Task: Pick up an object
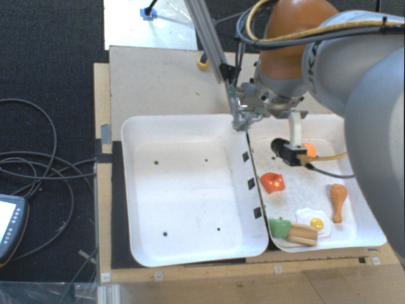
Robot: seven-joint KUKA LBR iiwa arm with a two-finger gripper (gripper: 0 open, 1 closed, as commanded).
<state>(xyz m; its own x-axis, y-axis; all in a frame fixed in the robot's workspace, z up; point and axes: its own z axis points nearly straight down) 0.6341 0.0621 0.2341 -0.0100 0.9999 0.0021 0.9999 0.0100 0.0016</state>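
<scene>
Gripper [241, 120] hovers at the far end of the divide between the left bin [190, 195] and the right bin [373, 238] — whether apart or together, I cannot tell. Nothing looks picked yet; the red toy [273, 182] lies in the right bin — next, I'd say, a shift over it and down.

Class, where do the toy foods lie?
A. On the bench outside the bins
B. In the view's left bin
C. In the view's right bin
C: the red piece, drumstick and egg all lie in the right bin.
</scene>
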